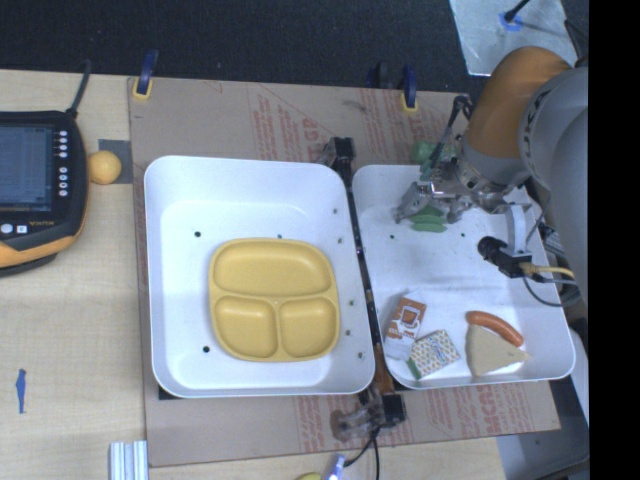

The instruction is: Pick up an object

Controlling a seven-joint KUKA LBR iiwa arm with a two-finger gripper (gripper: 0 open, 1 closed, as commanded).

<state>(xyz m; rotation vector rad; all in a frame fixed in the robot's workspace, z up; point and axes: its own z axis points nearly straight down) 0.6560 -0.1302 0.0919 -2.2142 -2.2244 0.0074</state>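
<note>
- At the far end of the right bin [560, 368], the claw [428, 206] stood low over a green object [430, 220]; whether it was wide or narrow could not be told.
- Risk: the green object lay close to the bin wall, so the claw could strike the rim or push it away.
- Sausage [494, 326], cheese wedge [492, 354] and two small packets [405, 320] lay at the near end, well apart.
- Packet print and red worktop [60, 428] mat lettering were unreadable.

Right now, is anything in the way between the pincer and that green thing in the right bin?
Nothing visible is. The pincer is right at the green object, near the right bin's far end; the other items lie at the near end.
</note>
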